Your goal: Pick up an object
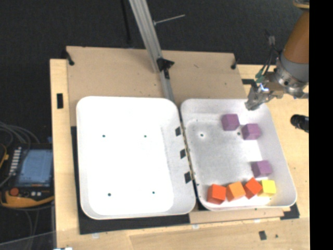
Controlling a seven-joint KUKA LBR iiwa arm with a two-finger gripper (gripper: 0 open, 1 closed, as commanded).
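Note:
The right bin (218, 155) holds three purple blocks: one at the back (229, 121), one beside it (251, 132) and one further forward on the right (261, 167). Along the bin's front wall lie two orange blocks (217, 193) (235, 190), a red-orange block (253, 187) and a yellow block (268, 186). My gripper (253, 101) hangs over the bin's back right corner, above and to the right of the two rear purple blocks, with nothing visibly in it.
The left bin (127, 155) sits beside the right one. A slanted metal rail (151, 40) runs from the top down to the gap between the bins. A small device with cables (28, 171) sits at the far left.

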